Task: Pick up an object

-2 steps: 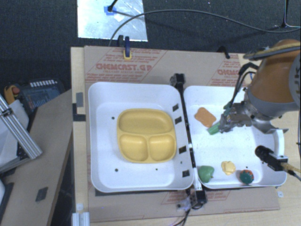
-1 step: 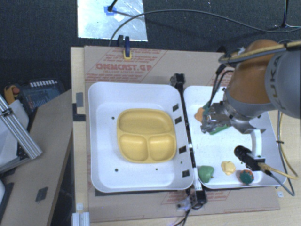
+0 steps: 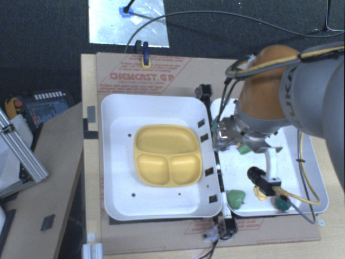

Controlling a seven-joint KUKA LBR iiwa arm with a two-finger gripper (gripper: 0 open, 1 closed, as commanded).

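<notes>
A grey KUKA arm with an orange band [image 3: 269, 82] is reaching in from the right side of the overhead view and hanging over the right-hand white bin [image 3: 315, 171], one of two shallow bins sitting side by side on a counter [image 3: 91, 144] covered with printed cardboard. The wrist is hiding most of that bin, and the pincer [image 3: 229, 136] is sitting low near the bin's left wall, close to the divide between the two bins; whether it is released or clenched cannot be told from this angle, and nothing is showing in its grip. The left-hand bin [image 3: 116, 144] is holding a yellow three-compartment tray [image 3: 164, 155], lying flat with its single long compartment toward the far side and its two smaller ones toward the near side. In the right bin, several small things are lying loose: a green leaf-shaped piece [image 3: 236, 198] in the near left corner, a small green scrap [image 3: 245, 150] just beside the wrist, and a yellow item [image 3: 261, 193] and a teal item [image 3: 281, 202] near a black cable fitting. The likeliest candidates are therefore lying toward the near edge from the pincer, with the green scrap nearest and the leaf-shaped piece farther down the same wall. No object is lifted yet.
</notes>
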